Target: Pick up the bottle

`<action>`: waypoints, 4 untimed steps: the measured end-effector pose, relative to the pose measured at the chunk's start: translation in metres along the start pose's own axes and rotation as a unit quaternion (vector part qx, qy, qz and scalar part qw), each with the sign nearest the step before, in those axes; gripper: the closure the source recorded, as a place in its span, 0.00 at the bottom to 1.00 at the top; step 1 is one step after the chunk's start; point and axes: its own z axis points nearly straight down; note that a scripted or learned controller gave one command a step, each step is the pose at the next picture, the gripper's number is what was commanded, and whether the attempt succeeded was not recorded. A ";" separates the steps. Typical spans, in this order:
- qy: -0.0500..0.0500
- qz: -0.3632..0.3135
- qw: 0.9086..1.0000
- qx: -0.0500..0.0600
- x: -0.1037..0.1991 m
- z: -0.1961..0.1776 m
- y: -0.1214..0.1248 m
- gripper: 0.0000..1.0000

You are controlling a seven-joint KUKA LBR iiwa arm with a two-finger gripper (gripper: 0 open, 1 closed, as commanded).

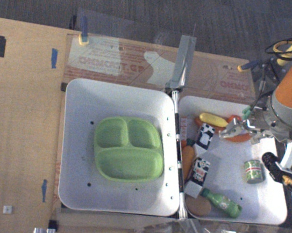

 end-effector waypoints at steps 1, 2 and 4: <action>0.000 0.059 0.998 -0.004 0.025 0.070 -0.076 0.00; -0.004 -0.061 0.998 -0.011 0.009 0.074 -0.098 0.00; 0.000 -0.176 0.984 -0.002 -0.057 0.065 -0.090 0.00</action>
